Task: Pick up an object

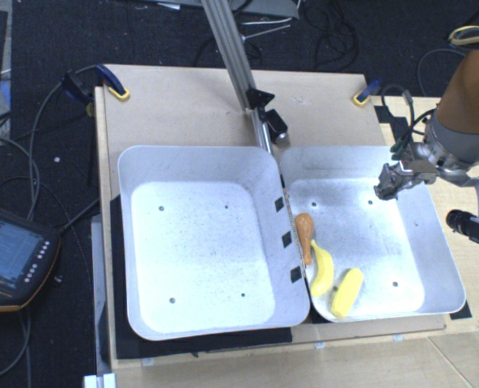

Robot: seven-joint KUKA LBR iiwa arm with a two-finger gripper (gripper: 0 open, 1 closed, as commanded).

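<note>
In the right bin point(401, 217), against its left wall, lie three things: an orange carrot-like piece point(305, 231), a yellow banana point(323, 270) curving below it, and a yellow block point(346, 292) near the front edge. My gripper point(387, 186) hangs over the bin's upper right part, well apart from all three. Nothing shows between its dark fingertips.
The left bin point(142, 176) sits beside the right one. A slanted metal pole point(235, 55) rises from the seam between the bins. Yellow clamps point(118, 94) mark the bench's back corners. A handheld controller point(9, 257) lies on the floor at left.
</note>
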